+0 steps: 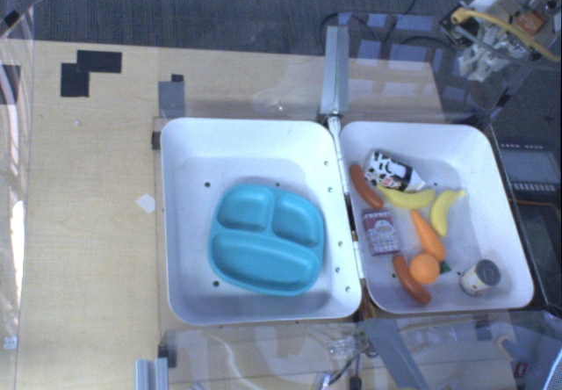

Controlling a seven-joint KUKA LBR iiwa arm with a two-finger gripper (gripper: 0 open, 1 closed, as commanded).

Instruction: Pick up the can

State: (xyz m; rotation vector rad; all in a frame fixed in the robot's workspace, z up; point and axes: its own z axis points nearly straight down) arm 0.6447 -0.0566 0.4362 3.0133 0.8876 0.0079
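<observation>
Look at the right bin (492, 160) first: your can (480, 277) lies on its side in the near right corner, a small pale cylinder with its dark round end turned toward you and a little to the right. It sits close to the bin's front wall, apart from the other items. Just to its left you have an orange (424, 269), which touches a red sausage (410, 279) lying slantwise along the near edge. Above the orange a carrot (428, 235) points up toward a banana (426, 202), which curves across the middle of the bin. A black-and-white cow-print carton (391, 172) rests behind the banana, a second red sausage (365, 187) lies along the left wall, and a small maroon packet (380, 232) lies flat between that sausage and the carrot.

In the left bin (184, 160) you see a blue divided plate (266, 239), sitting flat near the centre.

The tool (479, 61) hangs at the top right of the view, beyond the far corner of the right bin, over the tabletop (97, 230) edge and well apart from the can. You cannot tell how wide it stands, and nothing is visibly held in it
</observation>
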